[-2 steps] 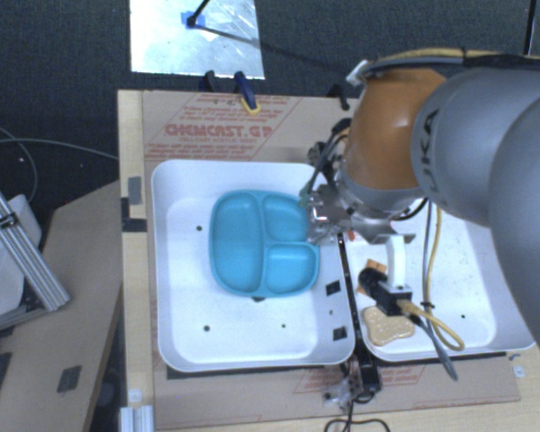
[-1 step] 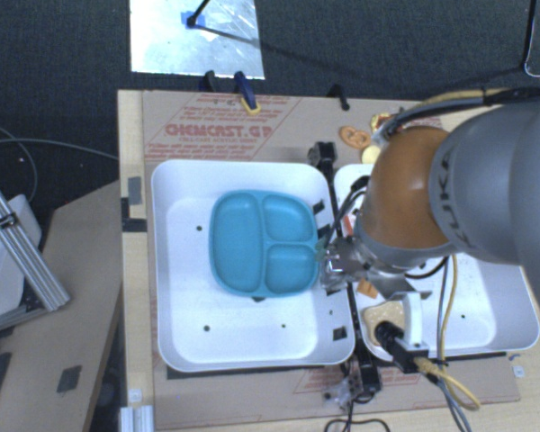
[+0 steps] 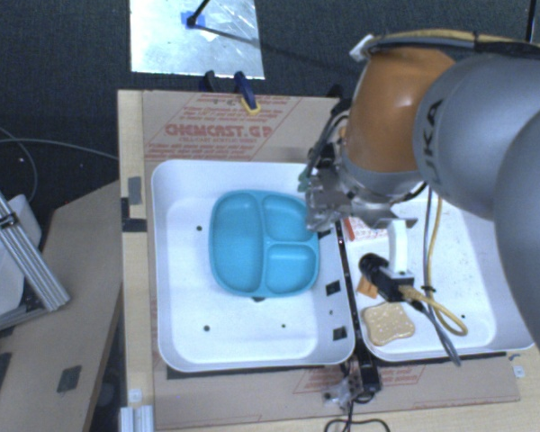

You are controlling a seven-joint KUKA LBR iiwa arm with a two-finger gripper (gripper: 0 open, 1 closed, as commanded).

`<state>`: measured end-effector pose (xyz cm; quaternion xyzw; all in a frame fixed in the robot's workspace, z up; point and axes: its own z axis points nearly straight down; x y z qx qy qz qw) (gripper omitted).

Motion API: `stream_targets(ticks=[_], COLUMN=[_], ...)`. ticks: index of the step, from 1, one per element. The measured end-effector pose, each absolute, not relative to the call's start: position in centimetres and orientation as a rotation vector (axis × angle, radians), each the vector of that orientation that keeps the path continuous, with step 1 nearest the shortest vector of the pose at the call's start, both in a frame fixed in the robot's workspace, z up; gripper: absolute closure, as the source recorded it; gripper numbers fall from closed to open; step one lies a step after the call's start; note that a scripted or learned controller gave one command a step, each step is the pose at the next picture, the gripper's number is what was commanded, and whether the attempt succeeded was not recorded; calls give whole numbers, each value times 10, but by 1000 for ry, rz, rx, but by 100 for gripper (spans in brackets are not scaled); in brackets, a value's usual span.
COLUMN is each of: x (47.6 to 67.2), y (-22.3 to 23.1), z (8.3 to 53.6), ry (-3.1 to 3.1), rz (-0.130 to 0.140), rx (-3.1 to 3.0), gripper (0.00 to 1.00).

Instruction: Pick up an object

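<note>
Two shallow white plastic bins (image 3: 175,331) sit side by side. One blue three-compartment plastic plate (image 3: 252,241) is here, and one tan toast-shaped slice (image 3: 389,324).

A: Lighting?
B: Bright and even from overhead; the white bins (image 3: 252,349) are nearly washed out, shadows faint.
A: Glare?
B: The foil sheet (image 3: 196,23) at the top shines patchily.
A: Sharpness?
B: Soft throughout; the arm (image 3: 468,106), nearest the lens, is blurred, and the dark surroundings look grainy.
</note>
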<state>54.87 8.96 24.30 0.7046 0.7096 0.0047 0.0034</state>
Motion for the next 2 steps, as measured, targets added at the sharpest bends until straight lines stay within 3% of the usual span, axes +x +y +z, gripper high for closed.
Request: stream_targets(ticks=[1,2], x=[492,488], y=[66,76], z=[181,381], ry=[2223,2221], rz=[-8,29], rx=[2227,2207], gripper=[100,100])
